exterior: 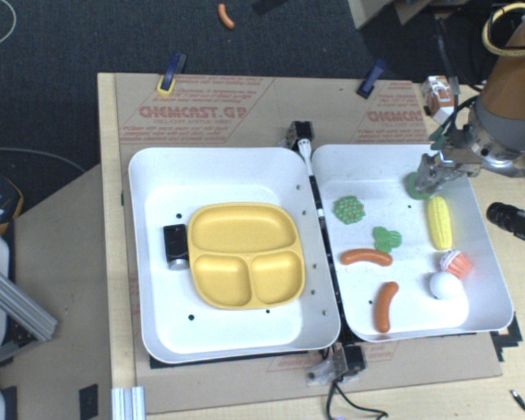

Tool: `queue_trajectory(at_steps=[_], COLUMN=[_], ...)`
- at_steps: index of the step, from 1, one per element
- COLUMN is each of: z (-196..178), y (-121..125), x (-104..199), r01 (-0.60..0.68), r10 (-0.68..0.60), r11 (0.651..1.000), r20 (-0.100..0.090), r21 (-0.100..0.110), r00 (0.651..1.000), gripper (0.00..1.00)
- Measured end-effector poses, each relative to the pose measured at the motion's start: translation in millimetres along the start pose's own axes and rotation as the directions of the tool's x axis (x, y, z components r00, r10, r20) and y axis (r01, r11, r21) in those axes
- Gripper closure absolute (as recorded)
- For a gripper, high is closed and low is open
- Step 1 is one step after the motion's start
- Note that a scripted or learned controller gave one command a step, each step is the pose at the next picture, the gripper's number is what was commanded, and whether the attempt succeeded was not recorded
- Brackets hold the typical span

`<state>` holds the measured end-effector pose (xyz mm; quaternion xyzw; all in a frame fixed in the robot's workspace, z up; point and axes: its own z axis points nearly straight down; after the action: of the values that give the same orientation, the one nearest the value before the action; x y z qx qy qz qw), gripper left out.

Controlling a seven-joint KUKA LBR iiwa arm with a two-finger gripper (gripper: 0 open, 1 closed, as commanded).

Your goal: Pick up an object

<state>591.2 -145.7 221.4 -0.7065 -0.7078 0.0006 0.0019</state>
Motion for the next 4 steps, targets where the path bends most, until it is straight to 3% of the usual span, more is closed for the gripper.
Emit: queue_trajectory(at_steps=[1, 2, 3, 4], z=[8, -9, -7, 8], y=[-40, -80, -112, -101], x=[31, 60, 71, 66], r01=[0.000, 0.001, -0.003, -0.003], r10=[0.000, -0.001, 0.003, 0.003], r11=[1.000, 1.000, 1.000, 1.000], r20=[-0.001, -0.001, 0.000, 0.001], r21=[0.002, 0.000, 0.001, 0.001], r00=[1.000, 1.000, 1.000, 1.000], gripper=[1.00, 1.00, 1.00, 1.00])
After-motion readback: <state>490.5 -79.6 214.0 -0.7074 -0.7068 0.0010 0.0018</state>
